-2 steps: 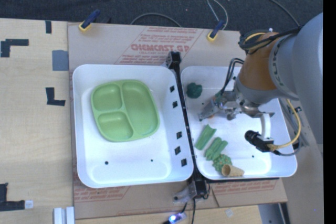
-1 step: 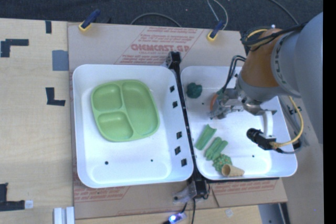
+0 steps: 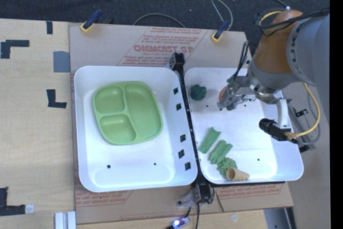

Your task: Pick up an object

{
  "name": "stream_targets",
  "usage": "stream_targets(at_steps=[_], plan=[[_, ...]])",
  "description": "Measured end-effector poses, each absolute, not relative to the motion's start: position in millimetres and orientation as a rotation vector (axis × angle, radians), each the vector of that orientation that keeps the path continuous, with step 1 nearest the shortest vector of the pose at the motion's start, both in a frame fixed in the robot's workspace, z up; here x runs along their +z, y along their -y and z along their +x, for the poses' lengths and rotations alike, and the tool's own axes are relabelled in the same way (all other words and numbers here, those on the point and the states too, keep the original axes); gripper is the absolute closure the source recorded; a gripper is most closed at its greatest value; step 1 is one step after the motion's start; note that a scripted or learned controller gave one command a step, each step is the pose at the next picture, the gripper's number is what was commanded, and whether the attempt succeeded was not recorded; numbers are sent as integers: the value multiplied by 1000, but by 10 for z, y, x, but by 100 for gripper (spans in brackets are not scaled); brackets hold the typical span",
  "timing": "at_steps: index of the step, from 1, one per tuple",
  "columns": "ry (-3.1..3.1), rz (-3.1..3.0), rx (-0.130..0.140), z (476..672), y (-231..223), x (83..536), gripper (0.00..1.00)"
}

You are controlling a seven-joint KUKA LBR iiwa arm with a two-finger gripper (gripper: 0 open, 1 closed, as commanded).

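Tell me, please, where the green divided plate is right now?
The green divided plate lies in the left white bin, toward its upper half, across the divider from the gripper.

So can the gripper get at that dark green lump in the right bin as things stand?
Probably yes. The gripper hangs in the same bin, just right of the lump, with bare white floor between them and the other green pieces lying well off.

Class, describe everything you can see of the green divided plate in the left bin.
The green divided plate is light green, looks like plastic, and is roughly square with rounded corners. Raised ridges split it into three compartments: one tall one on its right side and two smaller ones stacked on its left. It lies flat, slightly turned, in the upper part of the left bin, resting on the bin's white floor. Nothing lies on it, and the hand is away over the other bin.
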State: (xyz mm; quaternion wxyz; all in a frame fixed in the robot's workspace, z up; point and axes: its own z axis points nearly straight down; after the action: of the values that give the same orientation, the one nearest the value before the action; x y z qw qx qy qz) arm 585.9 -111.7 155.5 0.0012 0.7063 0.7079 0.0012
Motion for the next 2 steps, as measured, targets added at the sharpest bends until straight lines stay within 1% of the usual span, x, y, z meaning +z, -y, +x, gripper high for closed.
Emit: stream_targets(at_steps=[2], plan=[[-2222,2216,4,6027,991,2560,100]])
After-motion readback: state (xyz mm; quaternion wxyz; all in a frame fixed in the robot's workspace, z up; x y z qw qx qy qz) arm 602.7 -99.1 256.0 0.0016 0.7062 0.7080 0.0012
